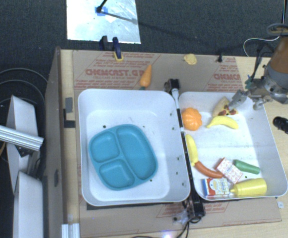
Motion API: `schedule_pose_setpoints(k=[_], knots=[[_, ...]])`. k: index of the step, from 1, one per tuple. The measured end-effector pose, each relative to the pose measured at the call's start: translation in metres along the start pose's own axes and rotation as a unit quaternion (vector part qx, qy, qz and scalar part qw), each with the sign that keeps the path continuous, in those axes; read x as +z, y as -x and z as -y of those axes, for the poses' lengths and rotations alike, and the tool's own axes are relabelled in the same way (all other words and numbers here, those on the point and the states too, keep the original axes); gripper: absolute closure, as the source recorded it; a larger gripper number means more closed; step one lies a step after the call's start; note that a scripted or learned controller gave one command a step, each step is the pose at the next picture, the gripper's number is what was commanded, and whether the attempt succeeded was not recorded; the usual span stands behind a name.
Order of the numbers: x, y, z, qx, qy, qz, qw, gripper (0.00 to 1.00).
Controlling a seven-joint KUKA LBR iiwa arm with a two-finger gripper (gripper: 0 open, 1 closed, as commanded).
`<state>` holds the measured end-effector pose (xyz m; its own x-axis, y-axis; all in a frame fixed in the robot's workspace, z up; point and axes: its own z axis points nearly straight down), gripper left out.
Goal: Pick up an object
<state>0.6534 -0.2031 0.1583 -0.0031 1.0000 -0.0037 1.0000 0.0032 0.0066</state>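
Two shallow white bins are sitting side by side on the table (134, 68), the left bin (134, 103) carrying a blue divided plate (122, 155) and the right bin (267, 148) carrying a scatter of toy food. The arm (285, 58) is reaching in from the right, and its tool (239, 99) is hanging over the far part of the right bin, just above a pizza slice (223, 107); whether the tool is spread or pressed together I cannot tell, and nothing is showing between its tips. A yellow banana (223, 122) is lying just beside the pizza slice, with an orange pumpkin (192, 118) near the bin's left wall. Lower down, a corn cob (192, 148) is lying along that wall, a red sausage (208, 170) is slanting beside it, and a small patterned box (229, 169), a green pepper (246, 166), a yellow bottle (248, 187) and a carton (214, 186) are crowding the near corner. An orange carrot (145, 76) is resting on the table beyond the left bin.
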Motion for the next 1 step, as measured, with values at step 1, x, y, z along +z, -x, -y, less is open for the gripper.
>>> schedule_pose_setpoints(k=[1], knots=[[0.0466,-0.0035,-0.0162,-0.001,-0.002,-0.001,1.0000,0.00]])
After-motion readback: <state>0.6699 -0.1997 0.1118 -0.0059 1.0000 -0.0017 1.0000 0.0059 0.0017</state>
